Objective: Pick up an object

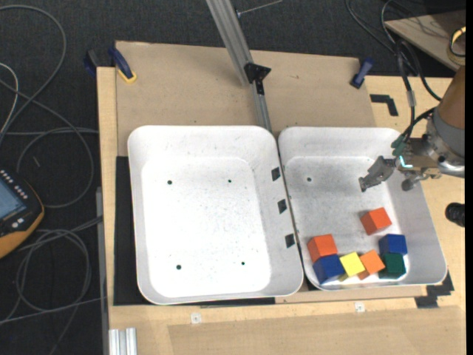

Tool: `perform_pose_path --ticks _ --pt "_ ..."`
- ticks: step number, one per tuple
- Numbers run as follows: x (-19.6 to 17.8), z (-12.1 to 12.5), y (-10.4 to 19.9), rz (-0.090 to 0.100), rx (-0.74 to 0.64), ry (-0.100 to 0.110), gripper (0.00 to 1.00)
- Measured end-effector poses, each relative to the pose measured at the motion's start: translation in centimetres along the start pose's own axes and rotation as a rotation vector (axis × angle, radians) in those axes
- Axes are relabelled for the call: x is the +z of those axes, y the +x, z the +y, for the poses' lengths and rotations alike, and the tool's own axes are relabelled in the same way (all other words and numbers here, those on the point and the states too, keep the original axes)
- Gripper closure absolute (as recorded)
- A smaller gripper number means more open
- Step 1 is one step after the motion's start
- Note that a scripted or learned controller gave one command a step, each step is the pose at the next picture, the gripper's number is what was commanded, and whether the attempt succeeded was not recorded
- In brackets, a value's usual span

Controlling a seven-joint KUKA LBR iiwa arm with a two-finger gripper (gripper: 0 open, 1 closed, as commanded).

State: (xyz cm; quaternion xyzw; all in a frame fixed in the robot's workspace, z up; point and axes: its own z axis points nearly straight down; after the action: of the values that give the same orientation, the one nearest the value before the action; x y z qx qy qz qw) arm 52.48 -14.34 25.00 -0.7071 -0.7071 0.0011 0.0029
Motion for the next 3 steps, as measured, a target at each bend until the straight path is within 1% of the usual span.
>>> perform_pose_path --ticks 1,2,3 --pt "-0.2 0.1 0.0 -0.001 0.000 -0.005 0.00" --pt "5.3 -0.3 1.0 0.001 0.000 0.002 0.00" --pt "9.7 0.0 0.7 0.000 0.001 0.001 0.00"
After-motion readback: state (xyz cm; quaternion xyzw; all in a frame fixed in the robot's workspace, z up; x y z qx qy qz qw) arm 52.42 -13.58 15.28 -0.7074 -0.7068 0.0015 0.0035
